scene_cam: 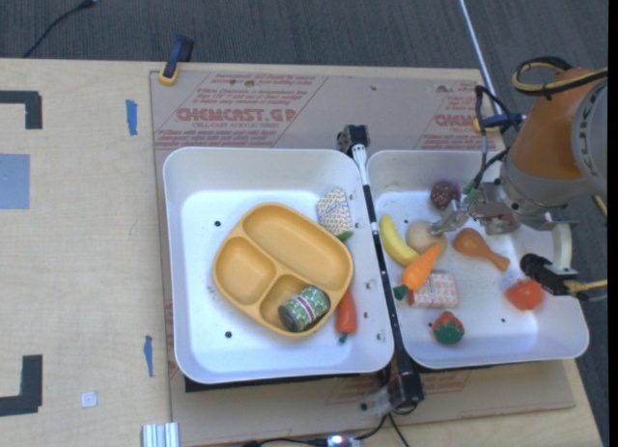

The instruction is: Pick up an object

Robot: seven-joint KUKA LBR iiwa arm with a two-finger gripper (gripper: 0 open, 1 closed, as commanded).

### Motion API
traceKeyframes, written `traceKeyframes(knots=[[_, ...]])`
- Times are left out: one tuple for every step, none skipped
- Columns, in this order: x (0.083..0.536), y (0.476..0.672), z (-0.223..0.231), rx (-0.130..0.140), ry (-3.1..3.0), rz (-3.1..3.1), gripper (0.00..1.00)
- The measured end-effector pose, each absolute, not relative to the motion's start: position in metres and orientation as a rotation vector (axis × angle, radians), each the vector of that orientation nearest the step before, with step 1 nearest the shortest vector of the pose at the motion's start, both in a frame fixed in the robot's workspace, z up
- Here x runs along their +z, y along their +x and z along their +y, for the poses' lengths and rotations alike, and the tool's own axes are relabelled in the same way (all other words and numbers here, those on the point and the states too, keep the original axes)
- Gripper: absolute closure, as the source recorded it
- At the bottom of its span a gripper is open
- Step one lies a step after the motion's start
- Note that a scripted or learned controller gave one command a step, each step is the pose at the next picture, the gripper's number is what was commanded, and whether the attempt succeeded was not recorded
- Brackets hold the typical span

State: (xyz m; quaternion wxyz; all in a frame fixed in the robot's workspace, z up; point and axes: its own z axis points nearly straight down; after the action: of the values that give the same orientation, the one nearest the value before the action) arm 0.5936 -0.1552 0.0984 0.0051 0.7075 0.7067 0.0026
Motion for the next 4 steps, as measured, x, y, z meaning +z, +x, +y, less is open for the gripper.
traceKeyframes(knots=[[0.093, 0.58, -0.118, 0.014, 2.212, 2.209, 0.0], [0.103, 0.581, -0.117, 0.017, 2.212, 2.209, 1.0], [0.178, 0.534, -0.149, 0.001, 2.221, 2.218, 1.0], [0.177, 0.534, -0.148, 0.001, 2.221, 2.22, 0.0]])
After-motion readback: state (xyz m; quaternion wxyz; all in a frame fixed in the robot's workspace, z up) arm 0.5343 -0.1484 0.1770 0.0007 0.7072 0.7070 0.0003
